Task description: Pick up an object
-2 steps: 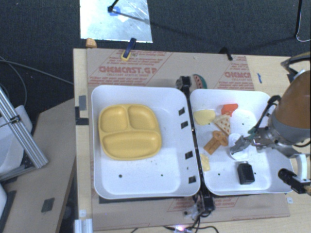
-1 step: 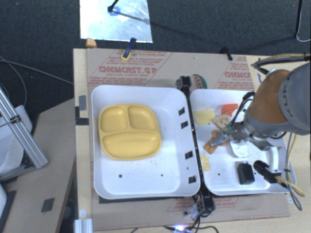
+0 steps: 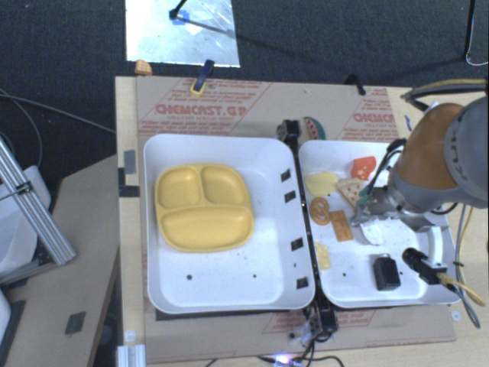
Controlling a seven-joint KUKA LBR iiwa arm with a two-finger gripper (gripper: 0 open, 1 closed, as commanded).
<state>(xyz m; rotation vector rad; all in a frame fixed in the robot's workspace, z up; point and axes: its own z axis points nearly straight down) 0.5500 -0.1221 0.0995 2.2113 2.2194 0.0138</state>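
The right bin (image 3: 428, 293) holds several toy food pieces. Among them are a red piece (image 3: 364, 164), a pale yellow piece (image 3: 322, 182), a tan wedge (image 3: 349, 191), a pretzel (image 3: 319, 209) and a brown cracker (image 3: 341, 226). My gripper (image 3: 365, 211) is low in this bin, just right of the cracker and below the tan wedge, with the grey and orange arm above it hiding its tips. A black block (image 3: 386, 272) lies near the bin's front. Another pale piece (image 3: 323, 257) rests by the left wall.
The left bin (image 3: 176, 289) holds a yellow divided plate (image 3: 204, 207). The black divider (image 3: 303, 228) runs between the bins. A blue and yellow clip (image 3: 202, 77) lies on the cardboard behind the bins, below a shiny sheet (image 3: 182, 21).
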